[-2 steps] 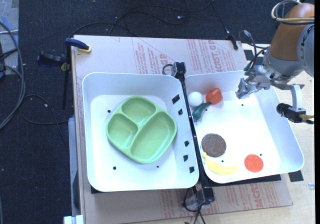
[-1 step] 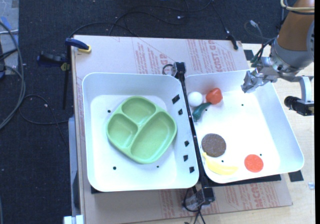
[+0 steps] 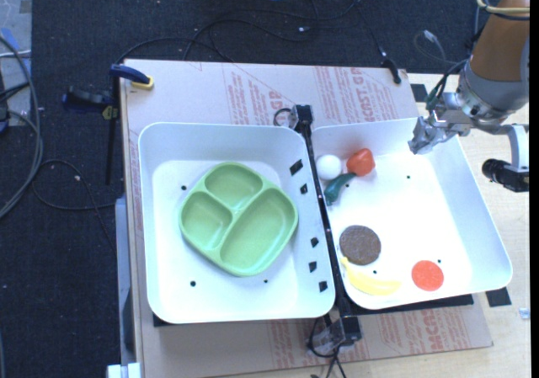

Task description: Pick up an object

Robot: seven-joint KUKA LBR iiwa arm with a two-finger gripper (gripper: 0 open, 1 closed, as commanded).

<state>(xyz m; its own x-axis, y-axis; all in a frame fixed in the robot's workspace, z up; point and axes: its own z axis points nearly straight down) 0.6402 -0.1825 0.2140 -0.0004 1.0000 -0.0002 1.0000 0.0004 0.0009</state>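
Note:
The right bin [image 3: 472,199] holds several small items. A white ball [image 3: 328,166] and a red pepper-like piece [image 3: 361,161] lie near its back left corner, with a dark green piece [image 3: 335,189] just in front of them. A brown round disc [image 3: 360,244], a yellow banana [image 3: 371,284] and a red-orange disc [image 3: 428,275] lie near the front. My gripper [image 3: 419,143] hangs over the bin's back right part, right of the red piece and apart from it, with nothing seen between its fingers.
The left bin [image 3: 160,275] holds a light green divided plate [image 3: 238,218]. A black divider [image 3: 313,199] runs between the bins. Clamps [image 3: 135,77] sit at the board's back left corner, and cables lie on the dark floor behind.

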